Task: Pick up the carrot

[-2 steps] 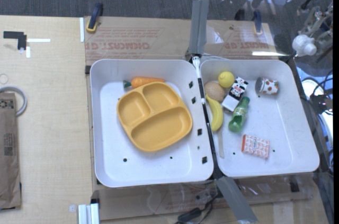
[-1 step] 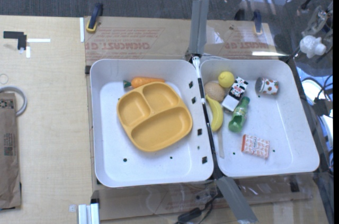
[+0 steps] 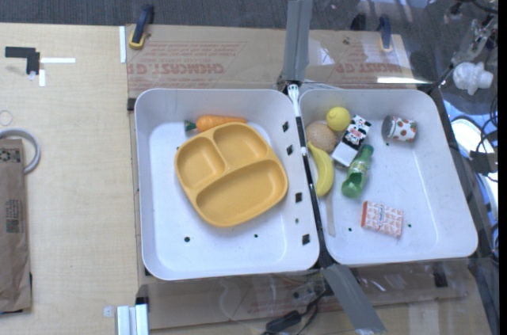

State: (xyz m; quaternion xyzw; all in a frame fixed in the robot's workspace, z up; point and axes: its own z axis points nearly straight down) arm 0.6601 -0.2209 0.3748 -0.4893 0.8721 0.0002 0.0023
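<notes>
Pale wooden bench (image 3: 67,167) carries two shallow white bins side by side, and behind them lies a sheet of brown cardboard (image 3: 206,60) with red print, held by a blue clamp (image 3: 142,26) at the left and another blue clamp (image 3: 385,32) at the right. A grey bar (image 3: 298,40) stands up at the far end of the line where the bins meet. At the left edge of the bench there is a brown paper bag (image 3: 13,222).

In the left bin (image 3: 146,191) a yellow divided plate (image 3: 231,173) with three compartments lies flat. The carrot (image 3: 219,121) lies on the bin floor at the far side, between the plate and the far wall of the bin, right against the plate's rim. Its green end points to the left.

The right bin (image 3: 458,199) holds the other things. A lemon (image 3: 338,118) is near the far wall, and a brown round fruit (image 3: 322,136) is just beside it. A banana (image 3: 322,169) lies along the left wall of this bin. Next to it are a small black-and-white carton (image 3: 352,142) and a green bottle (image 3: 356,172) lying on its side. A small white can with red spots (image 3: 401,129) lies more to the right, and a red-and-white packet (image 3: 383,218) lies flat nearer the front, apart from the rest.
</notes>
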